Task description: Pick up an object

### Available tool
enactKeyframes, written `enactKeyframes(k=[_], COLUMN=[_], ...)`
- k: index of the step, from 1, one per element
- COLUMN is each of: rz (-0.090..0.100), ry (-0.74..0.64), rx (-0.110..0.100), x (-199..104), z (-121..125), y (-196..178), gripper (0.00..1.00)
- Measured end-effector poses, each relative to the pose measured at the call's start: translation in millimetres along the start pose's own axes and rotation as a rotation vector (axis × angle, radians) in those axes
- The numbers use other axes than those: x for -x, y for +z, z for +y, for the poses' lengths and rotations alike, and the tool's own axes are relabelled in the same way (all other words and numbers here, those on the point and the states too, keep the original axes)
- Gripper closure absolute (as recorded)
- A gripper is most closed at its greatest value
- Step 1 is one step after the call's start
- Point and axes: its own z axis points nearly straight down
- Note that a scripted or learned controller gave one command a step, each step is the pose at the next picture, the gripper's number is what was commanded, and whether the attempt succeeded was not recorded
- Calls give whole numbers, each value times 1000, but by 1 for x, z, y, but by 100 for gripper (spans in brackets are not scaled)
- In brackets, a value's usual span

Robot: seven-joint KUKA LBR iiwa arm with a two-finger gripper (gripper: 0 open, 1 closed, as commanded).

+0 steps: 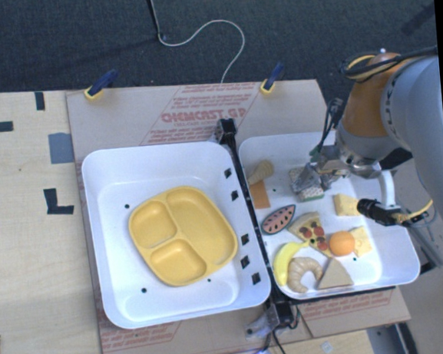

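We count two white bins on the bench. The left bin holds one yellow tray with three compartments, lying in the middle with open floor all around it. The right bin holds the loose toy food: one bread piece, one orange strip, one watermelon slice, one pizza slice, one banana, one croissant, one orange, one brown wedge and two yellow cheese blocks. They crowd the near half. The claw sits low in the far half, above a small speckled piece; we cannot tell whether it is spread or pressed together.
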Motion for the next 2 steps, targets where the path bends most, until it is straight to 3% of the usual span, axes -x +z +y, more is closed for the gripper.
enactKeyframes(k=[2], rz=[2], ry=[2], rx=[4], x=[-1], z=[8], y=[-106], gripper=[100])
